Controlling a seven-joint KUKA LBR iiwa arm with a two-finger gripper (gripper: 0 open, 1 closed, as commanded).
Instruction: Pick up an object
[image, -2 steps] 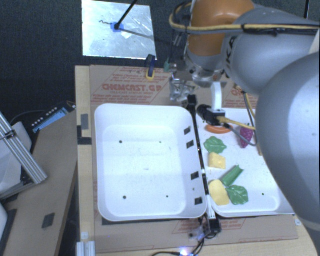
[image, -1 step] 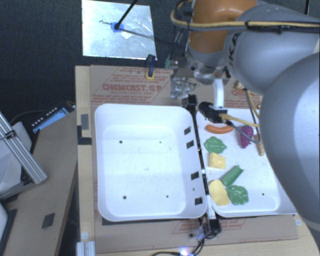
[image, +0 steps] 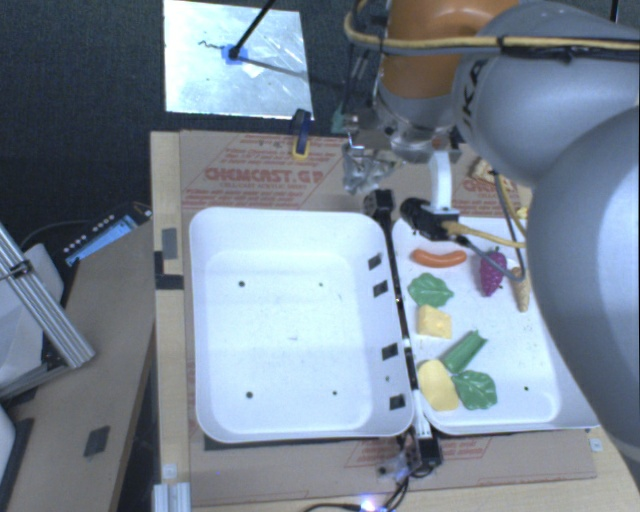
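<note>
Your end effector (image: 362, 170), whose state you cannot tell, hovers high; the orange sausage (image: 439, 257) lies crosswise toward five o'clock.

A single fixed camera looks down at a slant on two shallow white plastic bins (image: 290, 330), the large grey arm (image: 570, 150) looming close at right.

bench (image: 262, 172): brown board with red print | left bin (image: 290, 320): white, on bench toward its left edge | right bin (image: 530, 395): white, touching left bin, toward right edge | clamp (image: 300, 135): yellow-blue, at back edge
</note>
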